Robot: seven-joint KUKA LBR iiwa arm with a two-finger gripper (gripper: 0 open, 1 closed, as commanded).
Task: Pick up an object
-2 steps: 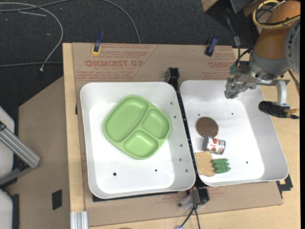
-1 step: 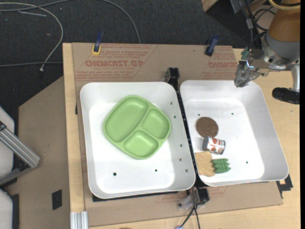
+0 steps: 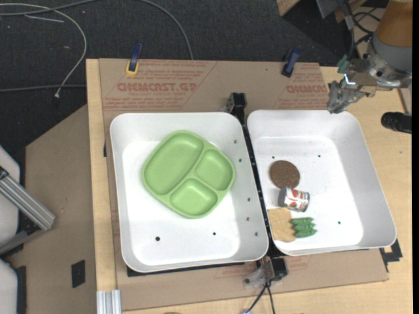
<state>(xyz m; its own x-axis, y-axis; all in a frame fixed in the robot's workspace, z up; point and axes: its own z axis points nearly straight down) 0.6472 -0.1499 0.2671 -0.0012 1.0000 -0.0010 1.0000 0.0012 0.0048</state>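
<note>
Beyond the right bin [image 3: 366, 169], near its far corner, we are hovering our gripper [image 3: 338, 101] over cardboard, grip state unclear, while the small can [image 3: 295, 199] is lying inside it.

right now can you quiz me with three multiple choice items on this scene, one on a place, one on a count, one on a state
1. Where does the green divided plate lie?
A. left bin
B. right bin
C. on the cardboard

2. How many things lie in the right bin?
A. two
B. four
C. six

3. Where is the pincer relative to the bins?
A. down among the small things
B. touching the green plate
C. at the right bin's far edge, apart from the things

Key: 1 A, the plate fills the left bin. 2 B, brown disc, small can, tan piece, green piece. 3 C, it sits by the far rim.
</note>
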